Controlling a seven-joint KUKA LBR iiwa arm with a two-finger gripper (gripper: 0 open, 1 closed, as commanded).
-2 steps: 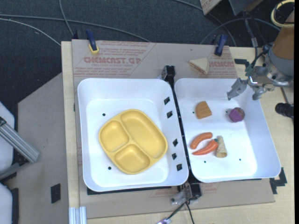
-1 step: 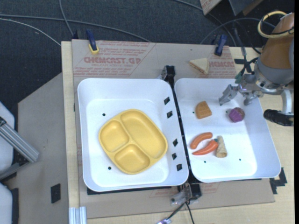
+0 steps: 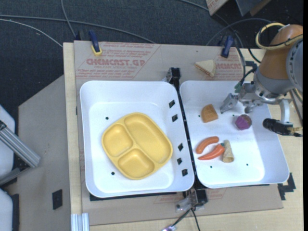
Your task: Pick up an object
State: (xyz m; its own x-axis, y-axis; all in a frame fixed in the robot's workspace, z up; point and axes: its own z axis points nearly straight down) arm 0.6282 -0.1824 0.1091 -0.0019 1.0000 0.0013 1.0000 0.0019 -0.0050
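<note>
Toy foods lie scattered in the right white bin (image 3: 269,172) beneath our two-finger gripper (image 3: 239,106), whose fingers we see spread apart and holding nothing: a purple round piece (image 3: 243,121) just below it, a tan bread chunk (image 3: 209,113) off to its left.

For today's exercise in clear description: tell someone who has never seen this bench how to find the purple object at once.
Start at the right-hand white bin, the one without the yellow divided plate. Look in its upper part, just below the robot's gripper, for the small round purple object. Its neighbours are tan, orange or red, so it is the one purple thing there.
</note>
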